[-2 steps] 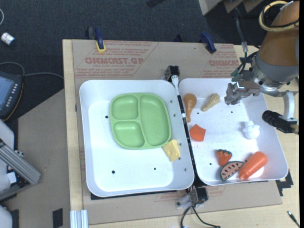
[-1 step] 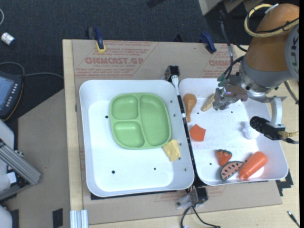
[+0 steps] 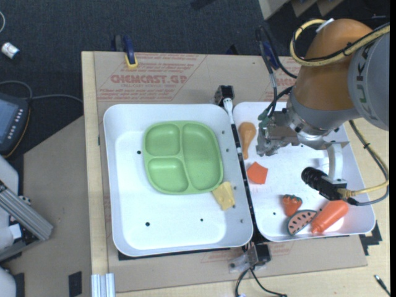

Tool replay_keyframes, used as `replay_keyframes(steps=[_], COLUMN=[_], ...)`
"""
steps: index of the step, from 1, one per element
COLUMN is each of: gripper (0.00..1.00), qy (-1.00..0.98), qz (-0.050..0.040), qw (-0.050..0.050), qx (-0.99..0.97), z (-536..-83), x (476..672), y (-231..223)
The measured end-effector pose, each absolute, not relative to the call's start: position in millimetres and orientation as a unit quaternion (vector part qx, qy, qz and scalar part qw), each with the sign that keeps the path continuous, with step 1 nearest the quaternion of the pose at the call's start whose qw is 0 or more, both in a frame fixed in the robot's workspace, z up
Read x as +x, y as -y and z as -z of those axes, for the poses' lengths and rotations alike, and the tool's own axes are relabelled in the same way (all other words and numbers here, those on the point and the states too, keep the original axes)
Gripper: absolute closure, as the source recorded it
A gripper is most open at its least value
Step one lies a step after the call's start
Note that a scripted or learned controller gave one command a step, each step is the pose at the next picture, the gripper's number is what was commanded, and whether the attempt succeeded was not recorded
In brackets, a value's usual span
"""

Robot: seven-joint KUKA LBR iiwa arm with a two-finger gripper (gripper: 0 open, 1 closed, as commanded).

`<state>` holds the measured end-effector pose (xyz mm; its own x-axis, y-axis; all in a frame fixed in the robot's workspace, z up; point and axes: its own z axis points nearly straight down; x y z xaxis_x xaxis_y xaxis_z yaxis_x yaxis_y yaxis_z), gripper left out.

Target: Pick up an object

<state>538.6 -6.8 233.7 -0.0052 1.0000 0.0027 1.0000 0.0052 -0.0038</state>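
Gripper (image 3: 267, 142) hangs low in right bin (image 3: 272, 224); can't tell its state, wrist blocks it. Nearest obj: orange block (image 3: 257, 173), just below it, apart. Prob. light, stiff plastic, bit slick; pinch across flat sides. Tan piece (image 3: 247, 135) just left of gripper, shape unclear.

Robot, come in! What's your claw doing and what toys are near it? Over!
Gripper low in right bin, nothing seen held. Tan toy just left of it, orange block just below. Nothing blocking.
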Motion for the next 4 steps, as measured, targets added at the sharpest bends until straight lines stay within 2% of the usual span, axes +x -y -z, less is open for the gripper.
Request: replay_keyframes(steps=[1, 2, 3, 4], gripper=[1.0, 1.0, 1.0, 1.0], qy=[0.708, 0.707, 0.707, 0.707], qz=[-0.0005, 0.0004, -0.0011, -0.0001], qw=[0.002, 0.0, 0.002, 0.0], qx=[-0.706, -0.708, -0.707, -0.707], z=[-230.9, -232.8, -215.4, -223.8], x=[529.2, 533.7, 529.1, 523.6], y=[-18.2, -2.8, -14.6, -2.3])
